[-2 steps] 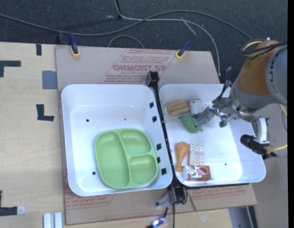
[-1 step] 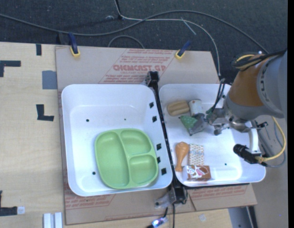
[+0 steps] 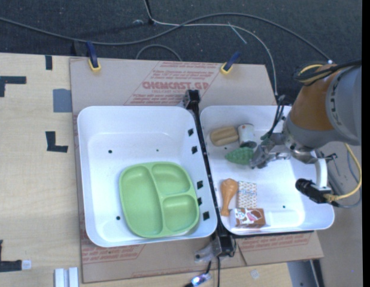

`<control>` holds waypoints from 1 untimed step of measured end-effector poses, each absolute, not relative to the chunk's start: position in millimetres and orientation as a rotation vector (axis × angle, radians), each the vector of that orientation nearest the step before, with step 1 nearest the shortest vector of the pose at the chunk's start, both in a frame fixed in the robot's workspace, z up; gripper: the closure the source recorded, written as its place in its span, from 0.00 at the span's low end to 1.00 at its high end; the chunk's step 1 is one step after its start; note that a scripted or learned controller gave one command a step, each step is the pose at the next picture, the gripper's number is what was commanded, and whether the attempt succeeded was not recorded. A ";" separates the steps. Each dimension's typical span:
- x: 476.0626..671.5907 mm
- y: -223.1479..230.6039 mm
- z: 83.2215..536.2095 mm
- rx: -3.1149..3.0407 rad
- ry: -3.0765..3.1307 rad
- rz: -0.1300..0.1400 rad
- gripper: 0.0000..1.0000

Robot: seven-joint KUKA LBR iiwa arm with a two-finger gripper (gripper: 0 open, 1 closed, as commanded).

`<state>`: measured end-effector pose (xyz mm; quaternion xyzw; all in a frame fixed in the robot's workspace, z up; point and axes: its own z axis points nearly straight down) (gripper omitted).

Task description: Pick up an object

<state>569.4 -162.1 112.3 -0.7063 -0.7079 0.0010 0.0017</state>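
Arm reaching into right bin, pick not done yet.

The gripper point(image 3: 257, 158) is hanging low in the right bin point(image 3: 305, 223), right next to the green toy point(image 3: 239, 156) w/ its tip at the toy's right end; whether it is touching, and whether it is released or clenched, I cannot tell from this angle. Nothing is looking lifted: the green toy, the tan bread-like piece point(image 3: 224, 136), the orange drumstick toy point(image 3: 228, 195) and the small printed packet point(image 3: 249, 217) are all lying on the bin floor. So approach seems done; grasp & lift are remaining, I think. The green divided plate point(image 3: 159, 198) is sitting in the left bin point(image 3: 92, 160). The cardboard point(image 3: 173, 82) is showing red print, approx. "CHEMCAST"; the packet print is too small to read.
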 end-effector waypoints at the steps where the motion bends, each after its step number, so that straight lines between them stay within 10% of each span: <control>1: 571.2 -155.3 173.9 -2.221 -2.227 -0.005 1.00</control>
